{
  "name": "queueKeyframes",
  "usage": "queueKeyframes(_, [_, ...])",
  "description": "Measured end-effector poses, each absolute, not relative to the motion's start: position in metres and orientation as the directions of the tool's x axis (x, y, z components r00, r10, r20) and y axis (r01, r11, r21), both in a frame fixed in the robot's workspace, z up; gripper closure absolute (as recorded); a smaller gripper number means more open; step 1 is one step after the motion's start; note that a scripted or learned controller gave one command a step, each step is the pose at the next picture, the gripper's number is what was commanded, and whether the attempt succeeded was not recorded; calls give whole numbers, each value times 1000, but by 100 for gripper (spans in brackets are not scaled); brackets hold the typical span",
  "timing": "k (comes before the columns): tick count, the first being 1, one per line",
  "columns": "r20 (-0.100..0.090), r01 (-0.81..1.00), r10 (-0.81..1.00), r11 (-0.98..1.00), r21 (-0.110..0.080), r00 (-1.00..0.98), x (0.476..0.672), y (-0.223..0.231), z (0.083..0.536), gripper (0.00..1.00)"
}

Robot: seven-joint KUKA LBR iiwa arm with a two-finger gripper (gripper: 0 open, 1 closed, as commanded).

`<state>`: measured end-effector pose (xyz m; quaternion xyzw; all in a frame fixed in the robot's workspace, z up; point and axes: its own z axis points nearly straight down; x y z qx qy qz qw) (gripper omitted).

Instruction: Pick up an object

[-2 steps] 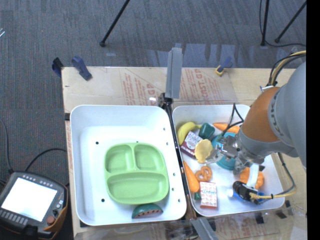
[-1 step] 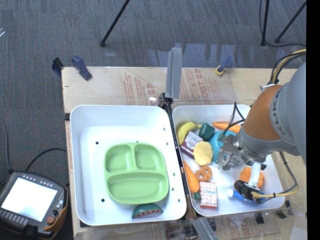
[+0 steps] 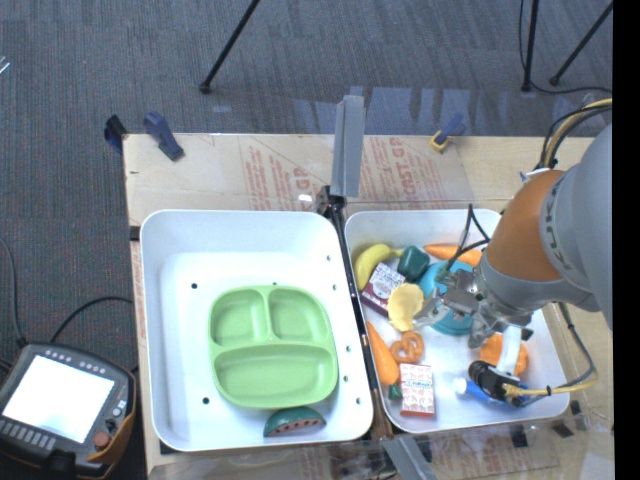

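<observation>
Hiding tool (image 3: pixel 462 308) fingertips: wrist over teal item (image 3: pixel 452 286), right bin (image 3: pixel 490 423).

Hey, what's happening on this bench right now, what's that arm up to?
A grey and orange robot arm reaches in from the right over the right bin, which is crowded with toy food: a banana, a carrot, a pretzel and a small red carton. Its gripper is down among the items near a teal object, but nothing is visibly held yet. The left bin holds a green divided plate and a watermelon slice.
</observation>
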<state>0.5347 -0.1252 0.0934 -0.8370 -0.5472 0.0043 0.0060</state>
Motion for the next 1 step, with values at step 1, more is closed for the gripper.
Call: queueKeyframes(1, [0, 917, 917, -398, -20, 399, 534, -125, 102, 100])
